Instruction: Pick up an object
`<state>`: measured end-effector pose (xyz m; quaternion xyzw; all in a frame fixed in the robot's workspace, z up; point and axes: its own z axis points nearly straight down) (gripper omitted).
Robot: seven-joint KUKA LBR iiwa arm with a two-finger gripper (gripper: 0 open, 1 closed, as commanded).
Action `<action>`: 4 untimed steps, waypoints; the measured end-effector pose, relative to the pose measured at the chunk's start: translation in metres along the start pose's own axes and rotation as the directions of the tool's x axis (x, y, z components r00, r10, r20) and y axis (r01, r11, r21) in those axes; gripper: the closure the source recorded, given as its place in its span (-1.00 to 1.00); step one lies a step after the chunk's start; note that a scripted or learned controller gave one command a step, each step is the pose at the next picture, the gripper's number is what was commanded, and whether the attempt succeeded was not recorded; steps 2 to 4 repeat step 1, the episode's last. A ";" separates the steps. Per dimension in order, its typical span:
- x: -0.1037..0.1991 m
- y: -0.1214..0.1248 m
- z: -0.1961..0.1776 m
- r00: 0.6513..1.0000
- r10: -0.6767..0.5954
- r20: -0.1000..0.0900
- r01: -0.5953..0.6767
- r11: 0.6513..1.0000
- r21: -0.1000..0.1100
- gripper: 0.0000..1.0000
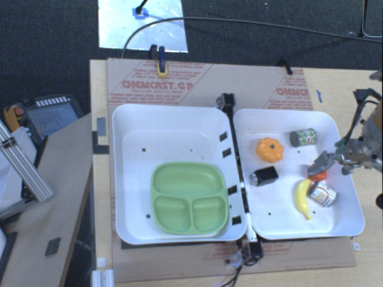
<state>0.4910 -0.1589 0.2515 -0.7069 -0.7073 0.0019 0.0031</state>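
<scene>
On the surface (197, 79), two shallow white plastic bins sit side by side. The left bin (131, 136) holds a light green divided plastic plate (189, 197) toward its near edge. The right bin (344, 217) holds five items: a small orange pumpkin-shaped toy (269, 150) near the middle, a green-labelled cylindrical can (303, 137) lying on its side toward the far right, a small black rectangular block (264, 176) near the bin divider, a yellow banana (303, 198), and a white container with a red cap (322, 192) touching the banana's right side. The claw (326, 160) hangs over the right bin's right edge, directly above the red cap; whether it is open or closed cannot be told. Nothing is seen gripped.
</scene>
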 end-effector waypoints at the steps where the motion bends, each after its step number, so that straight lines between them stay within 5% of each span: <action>1: 0.000 0.002 -0.004 1.000 -0.003 0.002 0.003 1.000 -0.009 -1.00; 4: 0.000 0.002 -0.004 1.000 -0.003 0.002 0.003 1.000 -0.009 -1.00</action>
